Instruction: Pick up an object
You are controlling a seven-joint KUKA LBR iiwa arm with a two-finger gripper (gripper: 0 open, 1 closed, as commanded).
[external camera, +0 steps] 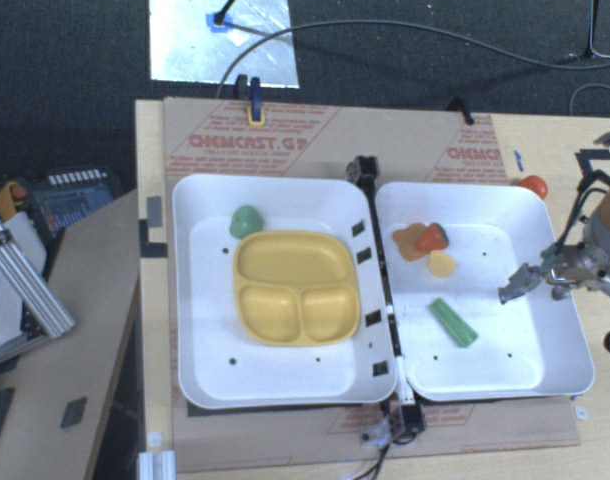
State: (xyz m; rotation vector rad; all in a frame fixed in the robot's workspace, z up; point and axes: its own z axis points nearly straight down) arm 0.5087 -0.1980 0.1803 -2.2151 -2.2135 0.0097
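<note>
Nearest in the right bin, a green stick lies flat, likely light, stiff and smooth; take it across its narrow middle. Beyond it sit a yellow piece and orange pieces. Whether the gripper is spread, I cannot tell.

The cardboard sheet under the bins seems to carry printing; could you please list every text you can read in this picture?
"CHEMCAST" in red, followed by blurred letters, on the cardboard sheet behind the left bin.
The same red print, partly hidden and blurred, behind the right bin.
Nothing else is legible.
</note>
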